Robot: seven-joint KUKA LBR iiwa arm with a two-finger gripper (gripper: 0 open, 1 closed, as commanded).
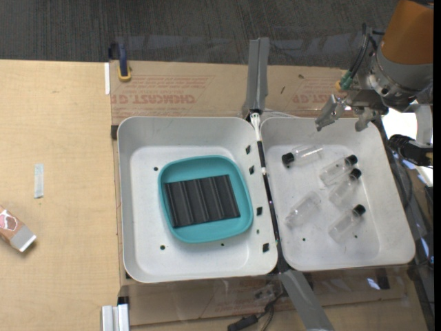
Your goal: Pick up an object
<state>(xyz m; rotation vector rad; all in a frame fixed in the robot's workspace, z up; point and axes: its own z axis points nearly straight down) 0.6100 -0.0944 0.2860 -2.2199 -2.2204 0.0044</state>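
Vials [342,178] lie scattered in the right bin [386,250], 5 clear tubes, 4 of them with black caps. The closest one [300,156] rests near the bin's back wall, its long axis running roughly left to right, cap to the left. The tool [346,116] hangs over the back rim, up and to the right of that vial, fingers spread and holding nothing. The left bin [138,185] holds a teal tray [204,198].
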